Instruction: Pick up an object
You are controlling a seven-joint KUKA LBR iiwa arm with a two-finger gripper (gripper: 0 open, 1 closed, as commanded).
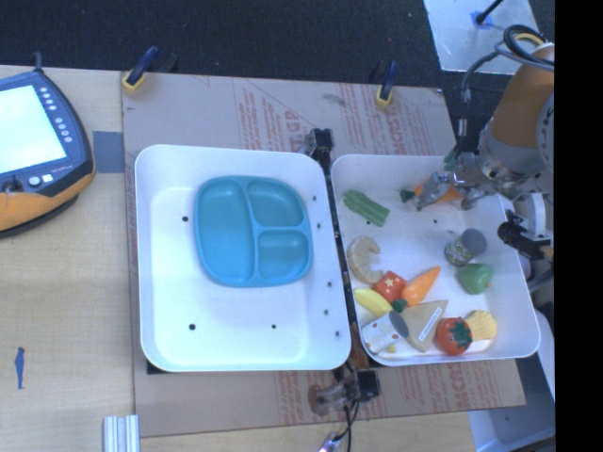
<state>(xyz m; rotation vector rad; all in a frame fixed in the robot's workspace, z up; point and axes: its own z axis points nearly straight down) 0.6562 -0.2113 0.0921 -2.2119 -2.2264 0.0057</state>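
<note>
The right bin [524,281] carries every candidate object; the left bin [151,252] bears only a blue divided plate [252,231] of smooth moulded plastic with three compartments. Along the right bin's near edge lies a tight cluster: a red tomato-shaped toy [453,335] touching a yellow ridged piece [481,325], a tan wedge [424,323] with a small knife-like piece [399,324] across it, and a yellow banana-like toy [372,300]. Just behind sit a red pepper-like piece [389,284], an orange carrot [421,282], a pale croissant shape [362,257], a glossy green rounded toy [477,277] and a dull grey round object [465,247]. Nearer the far edge a green ridged cucumber-like toy [365,207] lies apart from the rest. The gripper [443,191] stands low at the bin's far right corner, over a small orange and green item [415,194]; whether the jaws are spread or closed on it cannot be determined, and no hold is confirmed. Assessment: that item is small and near the wall, so the grasp should be centred squarely and the lift verified before moving on. Should it fail, the isolated cucumber offers a straight, firm body with clearance on both sides, preferable to the crowded near cluster where neighbours would be disturbed.
</note>
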